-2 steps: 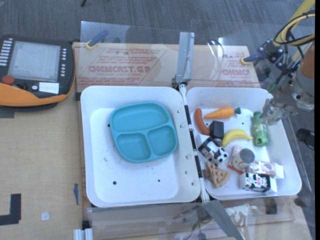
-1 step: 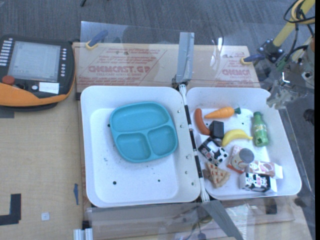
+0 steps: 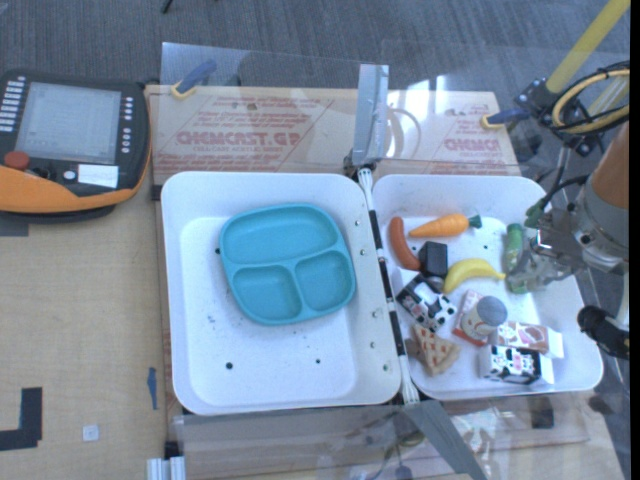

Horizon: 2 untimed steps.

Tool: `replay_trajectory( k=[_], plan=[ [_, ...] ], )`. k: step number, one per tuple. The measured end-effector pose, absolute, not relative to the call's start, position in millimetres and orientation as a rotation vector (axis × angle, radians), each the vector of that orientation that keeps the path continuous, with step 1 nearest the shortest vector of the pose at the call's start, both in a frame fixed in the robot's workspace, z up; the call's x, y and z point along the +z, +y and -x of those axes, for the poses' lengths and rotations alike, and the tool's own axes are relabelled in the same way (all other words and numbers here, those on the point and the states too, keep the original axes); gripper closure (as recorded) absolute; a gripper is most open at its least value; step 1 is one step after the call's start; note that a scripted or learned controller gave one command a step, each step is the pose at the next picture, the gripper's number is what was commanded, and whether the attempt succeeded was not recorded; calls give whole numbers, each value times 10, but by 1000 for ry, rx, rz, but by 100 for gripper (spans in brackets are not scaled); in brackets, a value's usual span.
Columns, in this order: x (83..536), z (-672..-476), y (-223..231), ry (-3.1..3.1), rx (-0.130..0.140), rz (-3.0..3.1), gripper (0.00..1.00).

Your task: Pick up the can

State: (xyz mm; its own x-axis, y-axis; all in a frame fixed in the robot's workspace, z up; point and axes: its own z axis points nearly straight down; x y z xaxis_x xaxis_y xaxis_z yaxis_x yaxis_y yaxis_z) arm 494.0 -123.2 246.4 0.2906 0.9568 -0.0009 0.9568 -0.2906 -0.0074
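Crowded among toys, the can [image 3: 486, 316] is seen lying in the right bin [image 3: 590, 368], with a banana [image 3: 470, 272] just above it, a pizza slice [image 3: 434, 349] to its lower left, a cow-patterned toy [image 3: 432, 305] to its left and a small carton [image 3: 518, 352] at its lower right. Near the bin's right wall the gripper [image 3: 530, 268] is lowered beside a green bottle [image 3: 514, 252]; whether it is closed or spread cannot be made out. A carrot [image 3: 440, 226], a sausage [image 3: 402, 243] and a black block [image 3: 433, 259] are found farther up, and a blue divided plate [image 3: 287, 262] is seated in the left bin [image 3: 190, 298].
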Motion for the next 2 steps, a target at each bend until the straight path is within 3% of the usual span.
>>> replay_trajectory(
  k=[1, 2],
  plan=[
    [2638, -4860, -652, -1775, 7, 2588, 100],
    [3077, -5321, -1090, -1635, 7, 2681, 100]
  ],
)
